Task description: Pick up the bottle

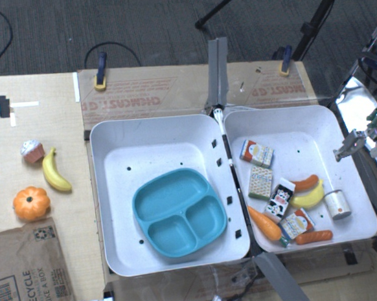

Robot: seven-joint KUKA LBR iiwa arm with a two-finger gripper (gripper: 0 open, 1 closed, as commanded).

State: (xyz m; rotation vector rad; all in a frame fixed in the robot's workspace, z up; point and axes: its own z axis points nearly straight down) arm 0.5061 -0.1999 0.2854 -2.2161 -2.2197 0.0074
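The right bin (304, 134) holds a small pile of toy groceries. Among them, a white container with black cow patches and a dark top (280, 201) lies tilted in the middle; it is the most bottle-like item, though I cannot tell for certain that it is a bottle. A silver can (337, 204) lies on its side near the right wall. My gripper (348, 146) hangs at the bin's right rim, well up and to the right of the pile, touching none of the items.
Around the cow-print container lie an orange-white carton (256, 153), a green speckled box (260, 183), a sausage (306, 184), a banana (309, 197), a carrot (266, 223) and a red pepper (312, 237). The left bin (113, 185) holds a blue divided plate (179, 212).
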